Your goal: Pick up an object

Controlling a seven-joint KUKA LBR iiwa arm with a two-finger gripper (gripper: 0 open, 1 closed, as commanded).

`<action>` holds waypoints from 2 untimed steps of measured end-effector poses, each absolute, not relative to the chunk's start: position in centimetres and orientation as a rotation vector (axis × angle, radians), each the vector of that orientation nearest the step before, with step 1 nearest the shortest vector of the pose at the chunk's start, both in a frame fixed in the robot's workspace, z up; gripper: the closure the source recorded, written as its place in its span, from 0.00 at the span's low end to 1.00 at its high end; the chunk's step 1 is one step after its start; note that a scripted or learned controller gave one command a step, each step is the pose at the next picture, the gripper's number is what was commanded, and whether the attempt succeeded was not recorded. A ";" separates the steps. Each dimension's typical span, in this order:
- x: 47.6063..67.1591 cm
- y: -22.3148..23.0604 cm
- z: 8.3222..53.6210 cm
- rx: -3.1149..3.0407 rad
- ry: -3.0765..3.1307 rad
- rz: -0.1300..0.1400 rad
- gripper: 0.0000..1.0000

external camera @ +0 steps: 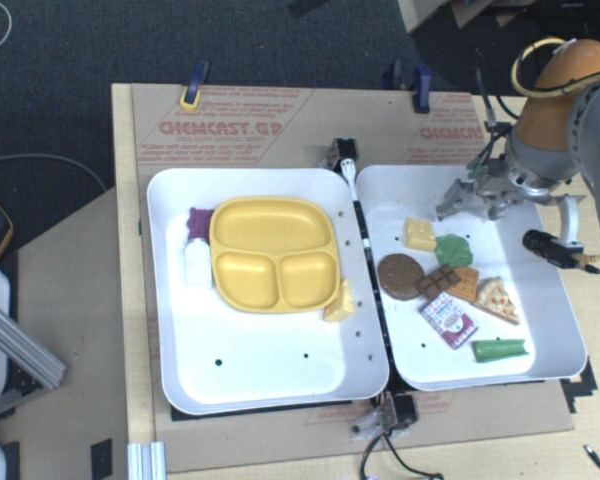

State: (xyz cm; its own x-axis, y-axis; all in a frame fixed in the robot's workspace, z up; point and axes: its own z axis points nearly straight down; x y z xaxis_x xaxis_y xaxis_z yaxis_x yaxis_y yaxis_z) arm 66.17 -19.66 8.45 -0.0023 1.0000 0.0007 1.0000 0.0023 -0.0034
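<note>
Gripper (477, 196) hangs at the right bin's (565, 313) one o'clock corner, fingers spread wide, holding nothing. We see the pickable objects clustered toward six o'clock of it: a yellow cheese block (419, 234), a green piece (454, 249), a brown cookie (401, 276), a pizza slice (499, 301). They touch and overlap, so we judge a descent could pinch two at once or nudge one aside

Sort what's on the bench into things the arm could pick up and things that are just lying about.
Candidates, right bin: yellow block, green lump, brown disc, pizza slice, maroon packet, green stick. The claw hangs over this bin.

Lying about, left bin: yellow divided tray, purple piece, white piece.
</note>
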 end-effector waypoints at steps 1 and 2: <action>66.3 -19.7 9.7 -2.219 -2.226 0.000 1.00; 65.8 -19.9 15.9 -2.228 -2.226 -0.005 1.00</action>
State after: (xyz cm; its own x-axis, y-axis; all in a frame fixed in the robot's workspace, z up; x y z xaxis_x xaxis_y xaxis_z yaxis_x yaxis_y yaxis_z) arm 65.76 -19.93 15.88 0.0011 1.0000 -0.0031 1.0000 -0.0010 0.0079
